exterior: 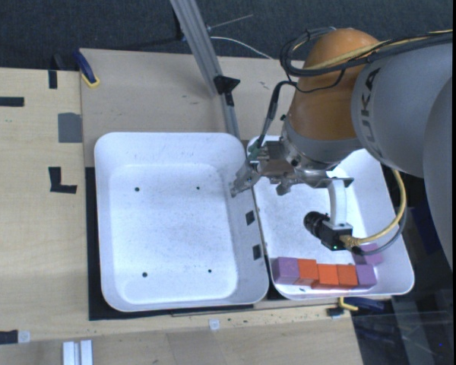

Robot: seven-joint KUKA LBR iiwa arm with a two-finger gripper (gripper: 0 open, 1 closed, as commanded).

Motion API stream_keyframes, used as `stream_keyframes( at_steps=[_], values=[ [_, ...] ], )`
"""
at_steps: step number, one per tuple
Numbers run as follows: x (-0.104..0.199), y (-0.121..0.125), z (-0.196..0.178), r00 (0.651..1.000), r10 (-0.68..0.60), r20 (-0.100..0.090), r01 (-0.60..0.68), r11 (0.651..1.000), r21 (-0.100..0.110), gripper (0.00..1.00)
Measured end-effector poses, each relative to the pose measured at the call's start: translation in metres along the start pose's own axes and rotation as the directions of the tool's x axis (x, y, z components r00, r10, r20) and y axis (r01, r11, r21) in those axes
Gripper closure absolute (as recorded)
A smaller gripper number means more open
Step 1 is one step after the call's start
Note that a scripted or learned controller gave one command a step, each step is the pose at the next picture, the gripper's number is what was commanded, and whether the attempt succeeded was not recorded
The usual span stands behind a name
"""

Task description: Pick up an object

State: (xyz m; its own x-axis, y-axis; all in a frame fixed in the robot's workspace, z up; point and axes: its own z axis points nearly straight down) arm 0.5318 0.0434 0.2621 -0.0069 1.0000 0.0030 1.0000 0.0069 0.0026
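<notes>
Bench (30, 226): light wood top, two white bins on it (side by side) – left bin (167, 147) at 9 o'clock, right bin (395, 280) at 3.

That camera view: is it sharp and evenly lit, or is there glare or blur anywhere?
Camera view: soft overall, slightly grainy; the left bin is evenly lit with faint shading along its walls; the orange band carries a mild sheen; the right bin looks brightest, near washed out; the blocks have fuzzy edges.

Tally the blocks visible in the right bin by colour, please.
Purple blocks: 2, one at the row's left end, one at its right end
Orange blocks: 2, side by side between them
Total: 4 visible; the arm may hide others.
</notes>
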Motion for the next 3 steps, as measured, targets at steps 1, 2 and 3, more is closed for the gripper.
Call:
stream_keyframes(
  at_steps=[1,2,3],
  values=[
    [-0.004,0.039,0.043,1.0,0.005,0.006,-0.005,1.0,0.006,0.0],
    [0.039,0.123,0.073,1.0,0.001,0.003,-0.001,1.0,0.002,0.0],
    [0.037,0.121,0.061,1.0,0.003,0.006,-0.003,1.0,0.005,1.0]
  ],
)
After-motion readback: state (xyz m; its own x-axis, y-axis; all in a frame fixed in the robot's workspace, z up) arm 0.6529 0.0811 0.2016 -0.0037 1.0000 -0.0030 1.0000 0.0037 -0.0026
